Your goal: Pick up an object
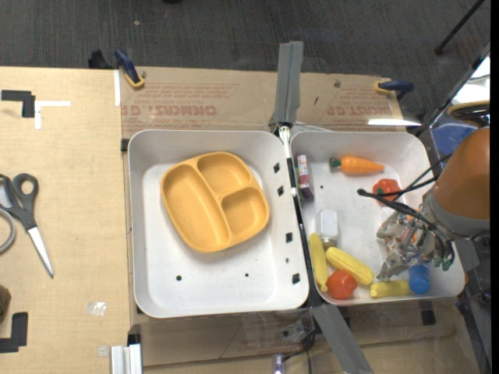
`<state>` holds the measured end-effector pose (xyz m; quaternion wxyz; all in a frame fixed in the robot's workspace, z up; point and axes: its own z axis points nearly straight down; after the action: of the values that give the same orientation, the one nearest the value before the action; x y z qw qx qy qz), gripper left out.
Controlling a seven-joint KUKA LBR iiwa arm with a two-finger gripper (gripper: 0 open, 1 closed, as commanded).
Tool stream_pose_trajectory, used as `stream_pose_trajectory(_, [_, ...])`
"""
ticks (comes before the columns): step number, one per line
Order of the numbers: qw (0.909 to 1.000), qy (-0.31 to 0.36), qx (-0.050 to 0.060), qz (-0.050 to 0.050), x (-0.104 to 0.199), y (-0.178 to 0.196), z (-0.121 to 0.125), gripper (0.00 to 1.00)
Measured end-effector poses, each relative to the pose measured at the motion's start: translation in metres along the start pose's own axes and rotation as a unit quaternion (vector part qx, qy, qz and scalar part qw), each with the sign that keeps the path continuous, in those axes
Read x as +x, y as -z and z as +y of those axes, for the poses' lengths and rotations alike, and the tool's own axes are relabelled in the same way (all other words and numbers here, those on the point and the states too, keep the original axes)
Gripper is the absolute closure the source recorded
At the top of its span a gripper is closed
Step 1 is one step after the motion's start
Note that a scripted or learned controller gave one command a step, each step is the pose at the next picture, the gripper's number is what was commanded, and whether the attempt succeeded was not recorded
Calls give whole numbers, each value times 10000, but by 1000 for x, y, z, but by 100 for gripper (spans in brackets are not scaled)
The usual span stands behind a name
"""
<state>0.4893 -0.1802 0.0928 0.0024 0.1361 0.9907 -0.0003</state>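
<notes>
Scissors [27,216] lie at 9 o'clock on the desk [62,146], clear of the work area. The left bin [136,232] holds a yellow divided plate [214,201]. The right bin [421,142] holds the candidate objects: carrot [360,164], corn [348,264], tomato [341,284], blue piece [419,280]. The gripper [398,259] hangs at 4 o'clock above them; its state cannot be determined.

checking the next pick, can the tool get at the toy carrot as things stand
Probably yes. The toy carrot lies alone near the right bin's far wall, nothing on it. The tool sits low in the same bin.
</notes>
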Motion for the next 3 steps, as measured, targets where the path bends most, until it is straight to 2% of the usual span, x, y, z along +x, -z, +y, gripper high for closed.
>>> stream_pose_trajectory(1, [10000, 17, 3, -16, -2, 10, 1, 100])
stream_pose_trajectory(2, [10000, 17, 1, -15, -2, 10, 1, 0])
stream_pose_trajectory(3, [9991, -432, -2, 9, 2, 0, 8, 0])
